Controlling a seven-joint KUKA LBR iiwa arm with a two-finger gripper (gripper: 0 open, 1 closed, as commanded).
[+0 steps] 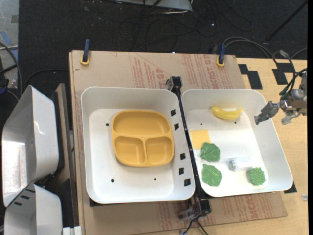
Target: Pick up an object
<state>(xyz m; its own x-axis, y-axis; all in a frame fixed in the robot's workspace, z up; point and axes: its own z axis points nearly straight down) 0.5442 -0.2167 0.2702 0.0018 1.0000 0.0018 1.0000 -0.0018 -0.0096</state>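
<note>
The tool [268, 112] sits at the right rim of the right bin [274, 131], up near the far corner, and whether it is open or closed I cannot tell from this angle; nothing shows in its grip. Every candidate lies to its left, inside that bin. Closest is the banana [227, 113], almost level with the tool and just a short run to the left (its long axis runs roughly left to right across the view, curved ends tipped up). So a reach straight in across the rim looks like the natural line, and closing across the banana's narrow width would probably suit it best.

Further off, toward the near edge: a yellow square [200, 138] lying flat against the divider side, two green leaves [210, 152] [212, 175] stacked one below the other, a small grey piece [233, 165] between them and the green lump [257, 176] by the near right corner. Those all sit down and left of the tool, well apart from it.

The left bin [98, 131] holds a yellow tray [143, 137], far across the divider, the longest reach on the counter [146, 67]. My call: banana first, nothing lifted yet.
</note>
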